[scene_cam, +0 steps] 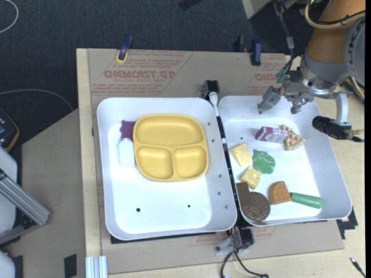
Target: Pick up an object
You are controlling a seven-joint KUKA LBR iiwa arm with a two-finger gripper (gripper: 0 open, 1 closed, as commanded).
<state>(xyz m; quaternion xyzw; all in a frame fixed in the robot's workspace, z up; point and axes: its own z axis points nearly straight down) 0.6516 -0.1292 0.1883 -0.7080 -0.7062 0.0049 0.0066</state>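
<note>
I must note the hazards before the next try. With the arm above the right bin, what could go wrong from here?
1. The end effector hangs over the bin's far part, apart from every item; a straight descent would probably meet only the bare floor.
2. The yellow wedges, green leaf and brown disc lie close together, so one grasp may push a neighbour.
3. The disc lies near the right bin's front rim, awkward for fingers.

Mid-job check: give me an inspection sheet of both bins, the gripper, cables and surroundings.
Surface: two white bins side by side on a cardboard sheet.
Job's things: right bin holds toy food: cheese wedge, green leaf, pizza slice, brown cookie.
Clutter: yellow divided plate in the left bin.
Gripper: gripper open above the right bin's far edge, holding nothing.
Cables: white cable on the floor, far left.
Surroundings: dark carpet.
</note>
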